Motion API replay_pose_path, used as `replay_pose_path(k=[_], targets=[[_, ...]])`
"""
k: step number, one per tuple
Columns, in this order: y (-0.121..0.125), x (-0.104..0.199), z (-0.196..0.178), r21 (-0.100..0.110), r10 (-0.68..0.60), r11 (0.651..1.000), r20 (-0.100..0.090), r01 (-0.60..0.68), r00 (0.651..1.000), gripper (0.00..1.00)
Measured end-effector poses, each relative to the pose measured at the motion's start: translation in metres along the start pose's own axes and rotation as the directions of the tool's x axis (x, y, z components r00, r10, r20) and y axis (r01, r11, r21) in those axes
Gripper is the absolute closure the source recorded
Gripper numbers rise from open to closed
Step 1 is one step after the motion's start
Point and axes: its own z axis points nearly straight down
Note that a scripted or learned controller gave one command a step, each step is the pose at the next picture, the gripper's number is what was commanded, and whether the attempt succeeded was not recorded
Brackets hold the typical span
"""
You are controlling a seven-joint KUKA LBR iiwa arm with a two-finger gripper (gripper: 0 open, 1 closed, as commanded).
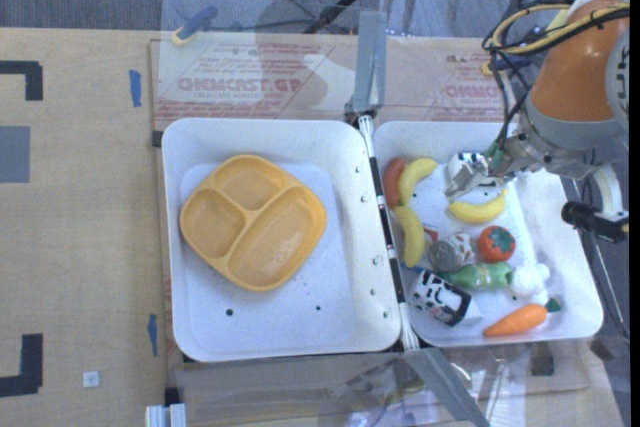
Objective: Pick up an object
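Two flat white bins sit side by side on a tan wood bench (80,245). The left bin (190,315) has a smooth, shiny yellow plate (253,221) with three dips in it, set toward 10 o'clock in the bin.

The right bin (570,225) is full of small toy foods. At 11 o'clock lie a red pepper (393,181) and a curved banana (417,177), touching. Below them, along the left wall, is a long yellow corn (411,235). Near the middle is a second banana (477,209), bent like a smile. Just to its lower right sits a round red tomato (496,244). Under that lies a green cucumber (476,277). At 7 o'clock is a black and white box (440,297) with cow spots. At 5 o'clock lies an orange carrot (518,320), pointed at one end.

The grey arm with its fat orange band (575,65) comes in from 2 o'clock. The gripper (478,175) is shiny metal and hangs just above the second banana. It is too blurry to tell how far open it is, or if it has hold of anything.
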Motion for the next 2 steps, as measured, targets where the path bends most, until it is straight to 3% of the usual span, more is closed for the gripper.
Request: replay_pose_path(k=[1,2], targets=[[-0.027,-0.0285,0.0673,-0.01,-0.098,0.995,0.009,0.098,0.995,0.0],[-0.0275,-0.0271,0.0597,-0.008,-0.096,0.995,0.005,0.096,0.995,1.0]])
